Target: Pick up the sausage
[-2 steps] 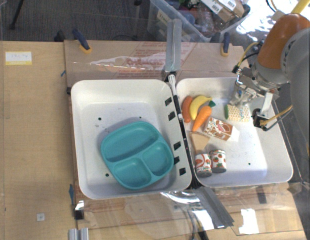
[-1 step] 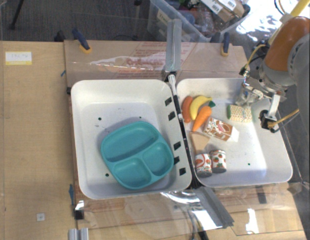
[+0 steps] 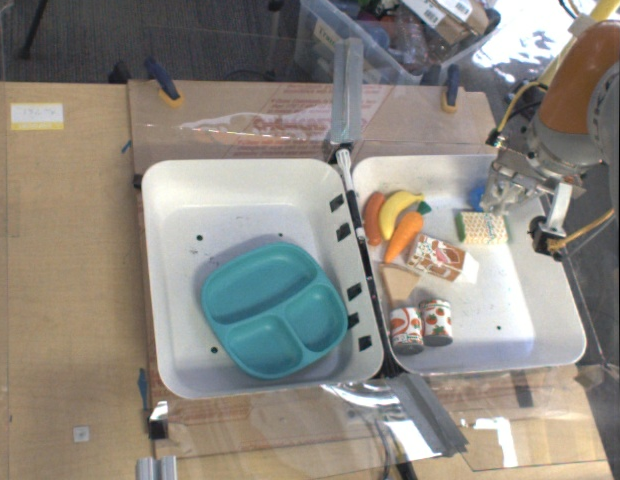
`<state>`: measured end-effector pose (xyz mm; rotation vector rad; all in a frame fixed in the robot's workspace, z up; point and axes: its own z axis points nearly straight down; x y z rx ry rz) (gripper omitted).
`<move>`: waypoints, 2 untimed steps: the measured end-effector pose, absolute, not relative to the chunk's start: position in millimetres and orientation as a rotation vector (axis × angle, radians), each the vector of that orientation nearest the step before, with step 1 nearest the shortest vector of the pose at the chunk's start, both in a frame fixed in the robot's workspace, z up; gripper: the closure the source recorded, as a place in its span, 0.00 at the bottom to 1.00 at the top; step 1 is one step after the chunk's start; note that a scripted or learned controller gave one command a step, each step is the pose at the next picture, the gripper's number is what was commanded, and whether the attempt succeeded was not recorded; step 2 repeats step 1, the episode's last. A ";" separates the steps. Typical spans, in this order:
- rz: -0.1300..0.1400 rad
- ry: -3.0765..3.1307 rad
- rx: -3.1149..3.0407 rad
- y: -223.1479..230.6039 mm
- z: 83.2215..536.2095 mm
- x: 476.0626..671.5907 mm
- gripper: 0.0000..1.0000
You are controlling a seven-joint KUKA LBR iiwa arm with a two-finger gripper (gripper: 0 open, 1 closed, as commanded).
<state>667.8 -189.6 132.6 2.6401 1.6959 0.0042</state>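
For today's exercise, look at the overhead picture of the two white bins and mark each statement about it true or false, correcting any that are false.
1. The teal divided plate lies in the left bin. True.
2. The banana lies on the teal divided plate. False: it lies in the right bin, near the divider.
3. The carrot lies beside the banana. True.
4. The tool is over the left bin. False: it is over the right bin, near its far right side.
5. Two small cans sit side by side in the right bin. True.
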 end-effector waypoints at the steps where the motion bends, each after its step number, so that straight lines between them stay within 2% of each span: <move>1: 0.002 1.708 2.634 -201.1 178.2 663.9 1.00; 2: 0.002 1.708 2.634 -201.1 178.2 663.9 1.00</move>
